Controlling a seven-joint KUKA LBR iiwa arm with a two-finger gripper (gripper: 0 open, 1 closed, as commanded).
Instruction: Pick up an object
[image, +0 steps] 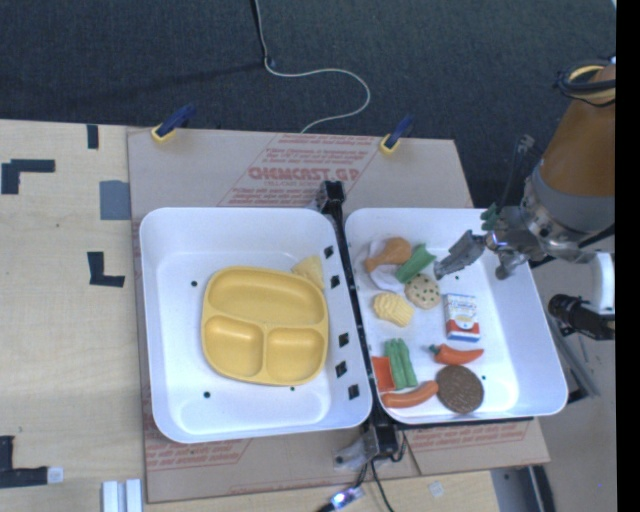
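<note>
From my remote station I see the arm (575, 150) reaching in over the right bin (520, 330), with the claw (455, 257) hanging above that bin's upper middle. I cannot tell whether the claw is spread or pressed together; the view does not resolve it, and no object is seen gripped.

Candidate objects, located relative to the claw:
- Green piece (413, 263): just left of the claw, near its tip.
- Drumstick (388, 254): further left, touching the green piece.
- Cookie (423, 292): below and slightly left, close.
- Yellow corn piece (393, 309): below and left, beside the cookie.
- Small carton (461, 318): directly below, apart from the tip.
- Red pepper (459, 353): below the carton.
- Brown patty (460, 389): well below, near the bin's front edge.
- Sausage (409, 395): below and left, touching the patty.
- Green beans (400, 362): below and left, above the sausage.

Well to the left of the claw, the left bin (170, 300) carries a yellow divided plate (265, 325), with a pale yellow piece (309, 270) at the plate's upper right corner.
</note>
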